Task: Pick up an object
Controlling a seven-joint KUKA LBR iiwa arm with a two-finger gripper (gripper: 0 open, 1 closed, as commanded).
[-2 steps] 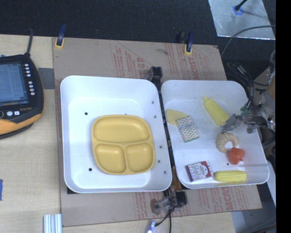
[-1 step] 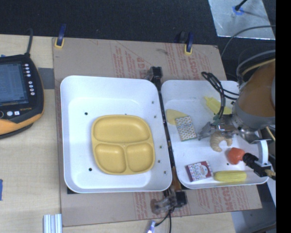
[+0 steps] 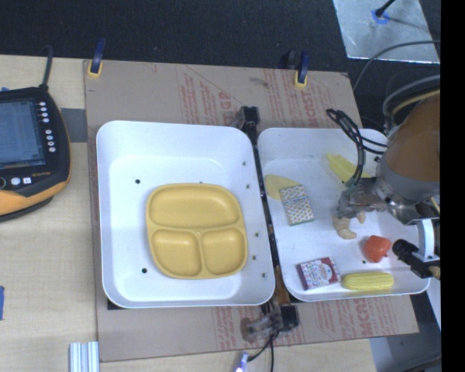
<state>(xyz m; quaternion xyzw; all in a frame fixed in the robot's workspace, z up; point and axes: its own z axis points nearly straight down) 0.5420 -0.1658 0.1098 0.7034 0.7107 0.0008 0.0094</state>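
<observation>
The right bin point(image 3: 314, 152) holds several small objects. A yellow wedge point(image 3: 277, 184) lies beside a patterned card point(image 3: 296, 204) at its left. A yellow banana-like piece point(image 3: 340, 167) lies further back. Near the front lie a red-and-white packet point(image 3: 318, 273), a yellow corn cob point(image 3: 367, 281) and a red piece point(image 3: 377, 247). A beige curved piece point(image 3: 345, 228) lies mid-bin. My gripper point(image 3: 355, 205) hangs low over the bin's right half, just behind and above the beige piece. I see nothing held in it.
The left bin point(image 3: 124, 169) holds a yellow divided plate point(image 3: 195, 229). A teach pendant point(image 3: 19, 149) lies on the bench at far left. Blue clamps point(image 3: 301, 67) pin the cardboard base at the back. The arm's cables point(image 3: 349, 130) loop over the right bin's back corner.
</observation>
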